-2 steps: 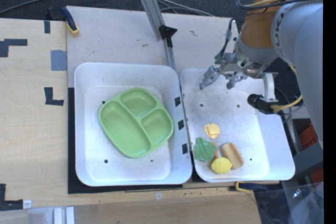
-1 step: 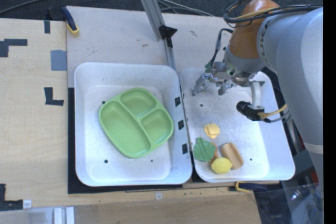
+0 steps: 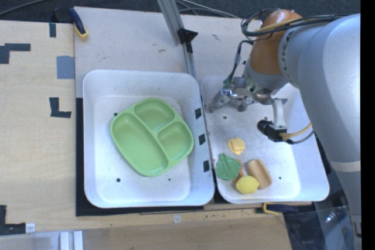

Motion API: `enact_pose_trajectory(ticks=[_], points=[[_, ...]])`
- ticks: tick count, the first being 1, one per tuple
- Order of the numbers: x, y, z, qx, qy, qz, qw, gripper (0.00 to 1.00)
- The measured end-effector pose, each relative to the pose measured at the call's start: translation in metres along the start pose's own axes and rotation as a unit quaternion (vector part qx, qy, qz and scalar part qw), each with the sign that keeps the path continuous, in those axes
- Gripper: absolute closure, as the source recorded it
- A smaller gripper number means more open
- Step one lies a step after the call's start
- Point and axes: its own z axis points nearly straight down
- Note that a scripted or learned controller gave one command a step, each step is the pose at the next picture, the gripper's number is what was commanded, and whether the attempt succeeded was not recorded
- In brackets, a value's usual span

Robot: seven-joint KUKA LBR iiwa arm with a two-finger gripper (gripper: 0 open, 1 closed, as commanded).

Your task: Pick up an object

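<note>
four small objects lie together at the near edge of the right bin (image 3: pixel 304 184): a yellow lemon (image 3: pixel 246 185), a green leafy piece (image 3: pixel 228 167), a tan roll (image 3: pixel 259 172) and a pale yellow piece (image 3: pixel 236 145). the gripper (image 3: pixel 234 96) stands low at the far left corner of that bin, apart from them; i cannot tell its state. the green divided plate (image 3: pixel 152 136) is in the left bin (image 3: pixel 96 126), probably just kept separate.

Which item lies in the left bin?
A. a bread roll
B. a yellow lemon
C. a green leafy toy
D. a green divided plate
D: the green divided plate lies alone in the left bin, while the lemon, the bread roll and the green leafy toy are clustered in the right bin.
</note>
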Motion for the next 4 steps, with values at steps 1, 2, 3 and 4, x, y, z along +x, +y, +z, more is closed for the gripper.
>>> enact_pose_trajectory(ticks=[1, 2, 3, 4], points=[[0.001, 0.000, -0.011, 0.000, 0.001, -0.001, 1.0000, 1.00], [-0.002, 0.002, -0.074, -0.003, 0.001, 0.001, 1.0000, 1.00], [-0.008, 0.010, -0.133, -0.004, 0.000, 0.001, 1.0000, 1.00], [-0.013, 0.019, -0.182, -0.004, 0.000, 0.000, 1.0000, 1.00]])
